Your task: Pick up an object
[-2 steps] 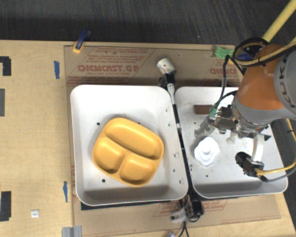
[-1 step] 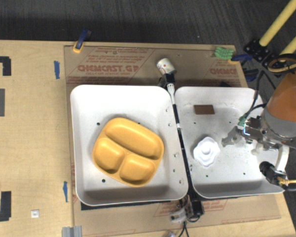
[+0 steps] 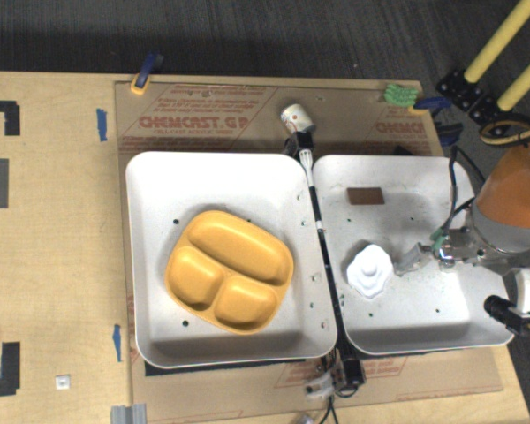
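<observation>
Two shallow white bins sit side by side on the tan counter (image 3: 53, 237). Taking the small white ribbed plastic object (image 3: 369, 270) in the right bin (image 3: 424, 325) as landmark, the end effector (image 3: 417, 256) hovers just to its right, low; whether it is spread or closed I cannot tell. A brown rectangular block (image 3: 366, 196) lies behind, a yellow compartmented tray (image 3: 230, 270) well left. This looks like the approach; next it must centre over the object and close.
</observation>
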